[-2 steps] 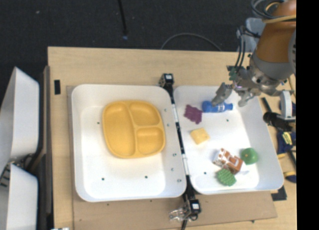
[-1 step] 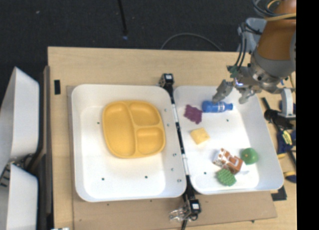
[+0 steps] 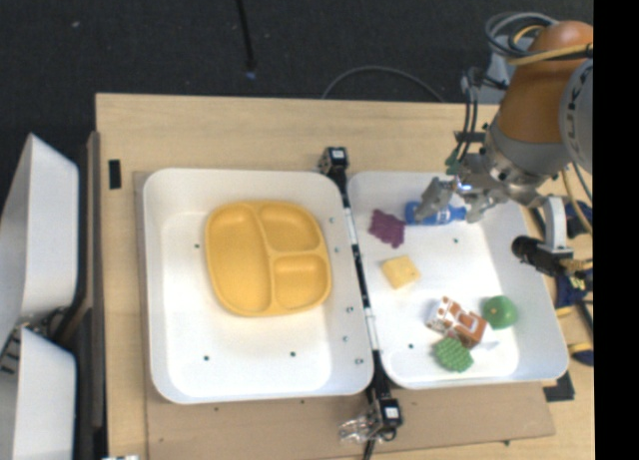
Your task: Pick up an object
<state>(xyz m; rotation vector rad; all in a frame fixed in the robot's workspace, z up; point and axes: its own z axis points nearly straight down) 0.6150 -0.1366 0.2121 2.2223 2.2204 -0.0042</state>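
Observation:
My gripper (image 3: 456,201) hangs over the far part of the right bin (image 3: 529,348), with its two fingers spread apart and open. A small blue object (image 3: 440,215) lies on the bin floor just beneath and between the fingertips, partly covered by them. To its left sits a purple piece (image 3: 386,228). A yellow block (image 3: 400,271) rests near the bin's middle. At the near right are a brown and white toy (image 3: 456,319), a green ball (image 3: 499,311) and a green ridged piece (image 3: 452,354).
The left bin (image 3: 180,358) holds a yellow divided plate (image 3: 268,255). A raised divider with black clips (image 3: 332,160) runs between the two bins. White boxes (image 3: 45,229) stand off the bench's left side.

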